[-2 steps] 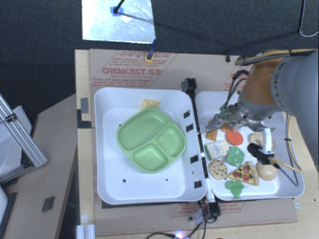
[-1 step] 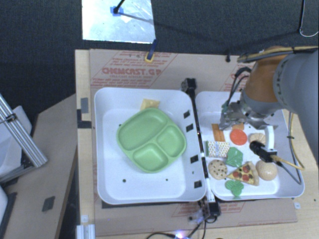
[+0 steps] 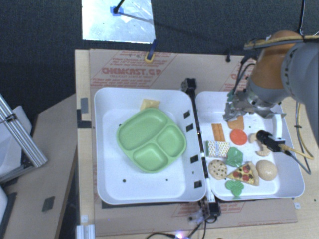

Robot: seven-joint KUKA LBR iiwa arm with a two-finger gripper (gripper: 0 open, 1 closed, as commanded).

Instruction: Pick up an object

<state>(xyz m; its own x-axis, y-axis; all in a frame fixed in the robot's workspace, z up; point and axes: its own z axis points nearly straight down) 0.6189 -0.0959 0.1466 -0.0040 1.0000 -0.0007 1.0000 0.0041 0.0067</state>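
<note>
I see my grey metal gripper (image 3: 234, 114) low in the right white bin (image 3: 294, 183), right above the flat brown cracker-shaped toy (image 3: 236, 123). I cannot tell its state. The round red slice (image 3: 238, 137) lies just beside.

Divided tray (image 3: 151, 142) in left bin (image 3: 107, 178) (toy foods (image 3: 239, 158) right)

My arm (image 3: 294, 68) is grey with an orange band. Both bins (image 3: 107, 183) are white; the divided plate (image 3: 151, 139) is pale green. I see a red tomato slice (image 3: 238, 137), a brown-speckled cookie (image 3: 218, 169), green broccoli (image 3: 234, 157), and a pizza slice (image 3: 244, 173) dotted red.
</note>
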